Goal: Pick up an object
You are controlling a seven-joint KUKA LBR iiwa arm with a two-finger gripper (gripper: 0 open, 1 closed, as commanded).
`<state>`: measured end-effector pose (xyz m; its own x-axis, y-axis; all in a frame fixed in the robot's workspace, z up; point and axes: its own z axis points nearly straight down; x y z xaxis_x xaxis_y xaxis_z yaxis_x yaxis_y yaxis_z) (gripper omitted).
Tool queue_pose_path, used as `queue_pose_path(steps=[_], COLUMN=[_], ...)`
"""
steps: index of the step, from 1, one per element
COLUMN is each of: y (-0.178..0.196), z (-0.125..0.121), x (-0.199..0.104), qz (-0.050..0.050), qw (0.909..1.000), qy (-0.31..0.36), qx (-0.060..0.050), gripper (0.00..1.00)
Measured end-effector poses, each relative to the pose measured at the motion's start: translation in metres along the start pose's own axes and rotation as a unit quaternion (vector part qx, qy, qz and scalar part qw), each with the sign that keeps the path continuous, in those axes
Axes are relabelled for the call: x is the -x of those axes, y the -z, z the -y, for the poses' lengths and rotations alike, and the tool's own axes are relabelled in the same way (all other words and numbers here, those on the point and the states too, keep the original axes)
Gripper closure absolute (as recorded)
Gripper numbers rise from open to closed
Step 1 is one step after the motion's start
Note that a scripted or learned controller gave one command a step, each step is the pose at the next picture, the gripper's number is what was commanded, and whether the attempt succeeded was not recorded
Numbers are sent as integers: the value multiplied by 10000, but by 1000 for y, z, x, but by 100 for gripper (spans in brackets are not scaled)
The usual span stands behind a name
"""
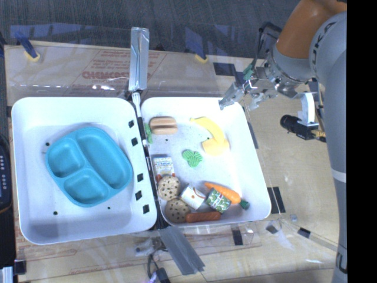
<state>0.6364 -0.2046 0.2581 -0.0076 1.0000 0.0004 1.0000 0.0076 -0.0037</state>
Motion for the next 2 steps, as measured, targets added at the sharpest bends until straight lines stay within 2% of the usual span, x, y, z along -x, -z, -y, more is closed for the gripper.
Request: queue_pose_path(steps=[1, 2], y=[-159, -142], z=[-3, -6], x=[3, 2], qz=[-17, -2], qw=[9994, 9993], qy=[336, 364], qx=[-54, -8], gripper=[0, 100])
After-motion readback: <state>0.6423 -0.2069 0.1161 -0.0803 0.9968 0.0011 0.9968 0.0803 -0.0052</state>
